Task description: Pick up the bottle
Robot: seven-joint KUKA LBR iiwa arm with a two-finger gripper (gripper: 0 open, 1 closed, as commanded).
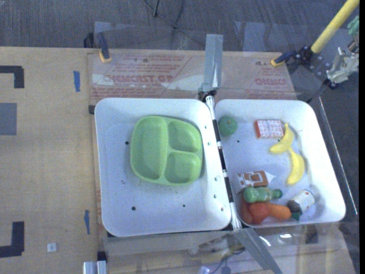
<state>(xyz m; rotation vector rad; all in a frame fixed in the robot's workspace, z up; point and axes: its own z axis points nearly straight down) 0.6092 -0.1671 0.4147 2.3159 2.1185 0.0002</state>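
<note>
Risk of grabbing a neighbour or nudging the target away: small green plastic bottle [261,194] lying flat low in the right white bin [245,147], touching a brown-and-white carton [254,179] and a red-orange toy vegetable [266,211]; pale metal gripper [344,66] well apart, grip state impossible to tell.

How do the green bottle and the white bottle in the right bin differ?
The green bottle is green and sits against the carrot; the white bottle is white with a red band and a dark cap. The green bottle points right; the white bottle slants, cap toward lower left. Both lie on their sides in the right bin.
</note>
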